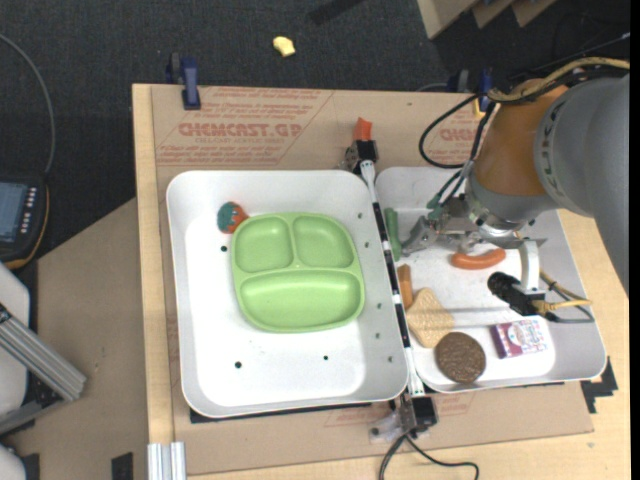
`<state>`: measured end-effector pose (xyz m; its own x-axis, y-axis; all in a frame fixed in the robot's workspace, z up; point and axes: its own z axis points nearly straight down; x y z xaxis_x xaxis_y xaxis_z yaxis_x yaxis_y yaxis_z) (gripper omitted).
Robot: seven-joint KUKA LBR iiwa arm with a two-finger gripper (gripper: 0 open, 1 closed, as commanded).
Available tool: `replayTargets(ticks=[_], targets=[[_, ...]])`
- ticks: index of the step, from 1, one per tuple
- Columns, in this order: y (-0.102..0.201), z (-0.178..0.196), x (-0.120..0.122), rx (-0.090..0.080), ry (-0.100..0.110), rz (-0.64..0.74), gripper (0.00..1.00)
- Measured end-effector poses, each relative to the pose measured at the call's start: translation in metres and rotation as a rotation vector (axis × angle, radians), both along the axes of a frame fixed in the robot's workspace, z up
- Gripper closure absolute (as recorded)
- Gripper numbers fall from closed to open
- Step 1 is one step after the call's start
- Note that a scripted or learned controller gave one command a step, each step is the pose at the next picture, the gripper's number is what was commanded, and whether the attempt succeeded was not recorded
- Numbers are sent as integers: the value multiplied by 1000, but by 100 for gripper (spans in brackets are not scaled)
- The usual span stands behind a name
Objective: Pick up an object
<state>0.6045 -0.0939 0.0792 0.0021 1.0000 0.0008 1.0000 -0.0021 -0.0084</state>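
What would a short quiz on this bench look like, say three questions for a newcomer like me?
1. True or false: the green divided plate lies in the left bin of the view.
2. Which thing lies nearest the brown round disc? A) the tan waffle-like piece; B) the small red and teal ball; C) the green divided plate.
3. Fill in: the arm hangs over the ____ bin.

Key: 1 true; 2 A; 3 the right bin.
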Motion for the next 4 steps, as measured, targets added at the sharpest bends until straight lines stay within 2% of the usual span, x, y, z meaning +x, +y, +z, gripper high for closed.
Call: replayTargets(ticks=[1, 2, 3, 4], targets=[[-55, 6, 21, -4, -13, -2, 0], [-70, 5, -31, 0, -4, -2, 0], [-69, 16, -28, -2, -11, 1, 100], [18, 112, -22, 1, -20, 11, 100]])
